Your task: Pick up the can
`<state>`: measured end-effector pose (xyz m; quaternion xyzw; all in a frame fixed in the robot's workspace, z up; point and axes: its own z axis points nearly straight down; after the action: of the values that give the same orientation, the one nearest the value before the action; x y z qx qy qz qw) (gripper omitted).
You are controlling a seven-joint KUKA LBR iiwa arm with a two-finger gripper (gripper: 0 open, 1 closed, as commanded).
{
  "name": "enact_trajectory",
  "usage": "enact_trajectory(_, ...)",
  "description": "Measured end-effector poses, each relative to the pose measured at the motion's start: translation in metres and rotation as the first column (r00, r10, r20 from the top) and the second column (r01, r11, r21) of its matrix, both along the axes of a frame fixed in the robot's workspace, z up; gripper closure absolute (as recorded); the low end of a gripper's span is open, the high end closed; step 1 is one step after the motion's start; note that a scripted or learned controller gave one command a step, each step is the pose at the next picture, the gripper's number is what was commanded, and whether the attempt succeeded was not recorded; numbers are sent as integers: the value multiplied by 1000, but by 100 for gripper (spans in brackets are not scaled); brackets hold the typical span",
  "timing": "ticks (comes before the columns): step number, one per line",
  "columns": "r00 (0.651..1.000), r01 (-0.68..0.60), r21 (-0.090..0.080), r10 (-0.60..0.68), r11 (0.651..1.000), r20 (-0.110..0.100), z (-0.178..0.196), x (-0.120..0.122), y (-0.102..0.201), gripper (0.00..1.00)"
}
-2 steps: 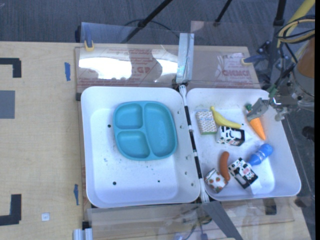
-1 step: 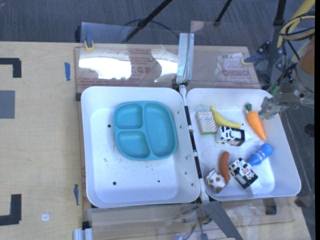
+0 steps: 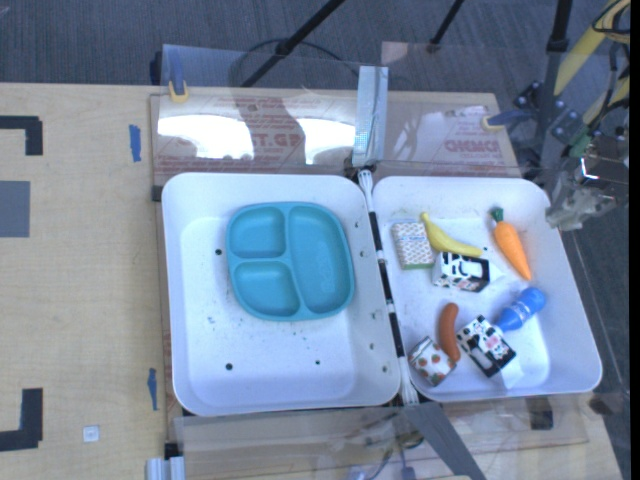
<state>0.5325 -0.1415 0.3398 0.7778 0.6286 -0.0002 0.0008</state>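
Observation:
The can (image 3: 432, 361) is small, with a white and brown label. It lies at the front left corner of the right bin (image 3: 575, 298), next to a red-brown sausage (image 3: 449, 330). My gripper (image 3: 573, 204) hangs at the far right, over the right bin's back right rim, just right of the carrot (image 3: 513, 249). It is well away from the can and nothing is seen in it.
The right bin also holds a banana (image 3: 447, 236), a beige cracker block (image 3: 411, 244), two cow-patterned boxes (image 3: 462, 270) (image 3: 487, 346) and a blue bottle (image 3: 521, 309). A blue divided plate (image 3: 291, 261) lies in the left bin (image 3: 190, 298).

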Motion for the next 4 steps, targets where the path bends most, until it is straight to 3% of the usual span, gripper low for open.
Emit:
enact_trajectory(1, 998, 67, 2, -67, 998, -3, -69, -53, 3, 100)
enact_trajectory(2, 964, 265, 0, -265, 964, -1, 8, -45, 90, 100)
enact_trajectory(3, 939, 344, 1, -344, 939, -5, -33, -53, 55, 100)
enact_trajectory(4, 948, 318, 0, -318, 948, -2, 95, -53, 123, 100)
